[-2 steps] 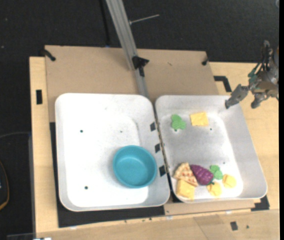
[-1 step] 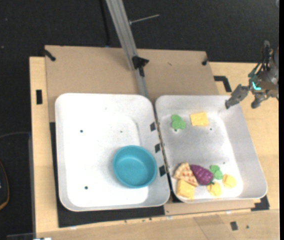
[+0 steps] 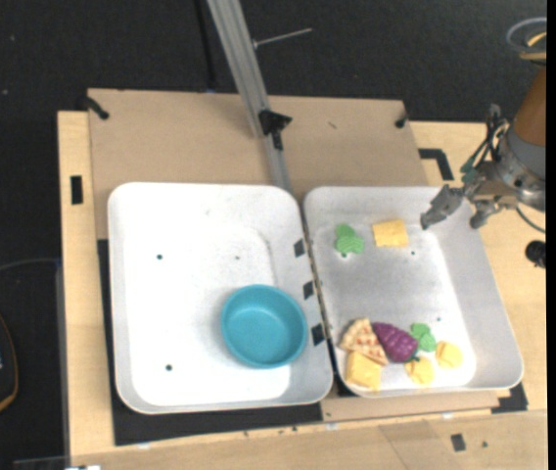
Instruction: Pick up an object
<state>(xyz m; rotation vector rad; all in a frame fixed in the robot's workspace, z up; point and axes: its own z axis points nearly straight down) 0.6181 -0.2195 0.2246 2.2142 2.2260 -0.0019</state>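
yellow block (image 3: 390, 233) lies near open gripper (image 3: 457, 211); arm cut off.

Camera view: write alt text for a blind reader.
The pincer, fingers spread, hovers over the right bin's far right corner, holding nothing, near a yellow block and green toy. The left bin holds a blue bowl.

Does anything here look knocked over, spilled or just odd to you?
Nothing looks spilled or broken. The blue bowl sits upright in the left bin. In the right bin, most toy foods crowd the near edge around the purple piece, while a green piece and a yellow block lie apart. The gripper hovers at the bin's far right corner.
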